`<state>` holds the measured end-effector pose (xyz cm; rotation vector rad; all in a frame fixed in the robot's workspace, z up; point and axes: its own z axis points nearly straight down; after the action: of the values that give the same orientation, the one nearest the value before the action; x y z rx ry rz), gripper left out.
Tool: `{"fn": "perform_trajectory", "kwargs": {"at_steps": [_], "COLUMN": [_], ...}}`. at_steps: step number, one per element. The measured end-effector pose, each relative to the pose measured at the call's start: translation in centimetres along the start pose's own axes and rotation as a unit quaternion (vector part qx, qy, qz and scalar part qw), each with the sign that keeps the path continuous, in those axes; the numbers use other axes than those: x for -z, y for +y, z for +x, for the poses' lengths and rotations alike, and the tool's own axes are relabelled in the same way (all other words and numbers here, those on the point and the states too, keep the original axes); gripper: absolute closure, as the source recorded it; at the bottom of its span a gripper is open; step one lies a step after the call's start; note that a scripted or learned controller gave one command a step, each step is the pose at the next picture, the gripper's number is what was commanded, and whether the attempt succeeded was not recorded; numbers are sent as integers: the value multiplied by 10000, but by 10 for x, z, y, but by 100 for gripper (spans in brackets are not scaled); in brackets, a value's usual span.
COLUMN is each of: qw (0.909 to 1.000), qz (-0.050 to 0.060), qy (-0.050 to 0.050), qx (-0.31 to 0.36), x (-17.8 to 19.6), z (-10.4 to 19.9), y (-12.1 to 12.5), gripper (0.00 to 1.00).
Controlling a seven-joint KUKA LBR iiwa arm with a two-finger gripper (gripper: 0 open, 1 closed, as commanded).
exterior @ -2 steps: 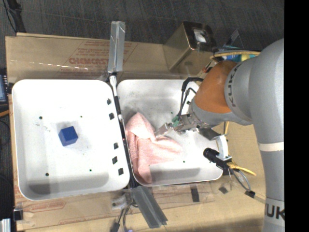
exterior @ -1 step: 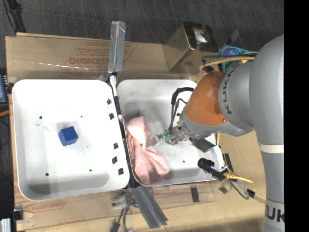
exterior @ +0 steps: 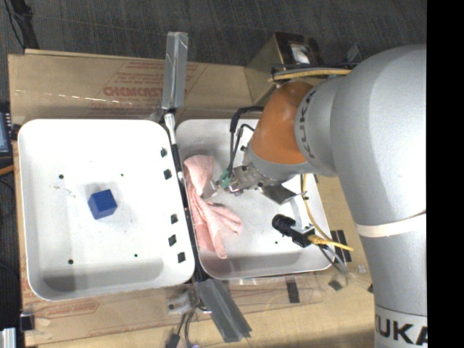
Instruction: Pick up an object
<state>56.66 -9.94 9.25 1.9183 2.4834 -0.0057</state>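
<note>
I am reaching down into the right bin (exterior: pixel 304 267) with my arm bent over its middle, and my gripper (exterior: pixel 221 185) is sitting right at the pink cloth (exterior: pixel 206 209) — the thing I judge I am going for. The cloth is lying crumpled along the divider (exterior: pixel 180 194) between the two bins, pressed against the right bin's wall on that side. Its long axis is running along that divider, from the far end of the bin toward the near end, with a looser fold spreading away from the divider near its middle.

From my gripper, most of the cloth is lying on the divider side and toward the near end; only its upper part is lying beside or under my tip. My tip seems to be touching or just above that upper part, but my own wrist and the orange band (exterior: pixel 279 125) are covering the view of it. Whether I am open or closed, and whether I have any cloth pinched, I cannot tell.

The blue cube (exterior: pixel 102 203) is sitting well apart from the cloth, across the divider in the left bin (exterior: pixel 43 143) — much farther from my tip.
</note>
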Motion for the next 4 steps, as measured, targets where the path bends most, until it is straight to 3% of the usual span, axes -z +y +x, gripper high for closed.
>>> {"fn": "perform_trajectory", "kwargs": {"at_steps": [1, 2, 3, 4], "qw": [9998, 9998, 9979, 9982], "qz": [12, 2, 11, 4], "qy": [29, 8, 33, 22], "qx": [189, 176, 642, 604], "x": [-1, 0, -1, -1], "z": [5, -2, -2, -11], "y": [-71, -3, -68, -1], "gripper": [0, 0, 0, 0]}}
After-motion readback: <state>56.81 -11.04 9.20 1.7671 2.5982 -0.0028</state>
